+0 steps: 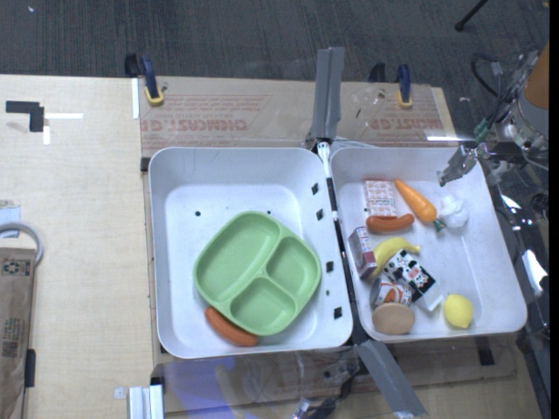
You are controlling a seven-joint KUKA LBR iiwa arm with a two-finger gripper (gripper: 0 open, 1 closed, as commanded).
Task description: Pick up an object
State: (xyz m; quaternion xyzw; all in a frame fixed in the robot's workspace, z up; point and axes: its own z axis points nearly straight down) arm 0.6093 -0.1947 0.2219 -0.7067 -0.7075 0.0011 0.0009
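Note:
The right bin [489, 260] holds several toy foods: an orange carrot [416, 200], a red sausage [389, 224], a yellow banana [392, 250], a pink box [380, 197], a small dark carton [361, 250], a cow-patterned pack [407, 276], a tan bun [393, 319], a yellow lemon [458, 311] and a white lump [452, 209]. My gripper [457, 166] hangs over the bin's far right corner, above and to the right of the carrot, with nothing seen in it. The arm enters from the upper right.
The left bin [175, 234] carries a green divided plate [257, 273] with an orange sausage [231, 328] partly under its near edge. A grey divider post [327, 94] rises between the bins. Two blue clamps [150, 83] hold the cardboard at the back.

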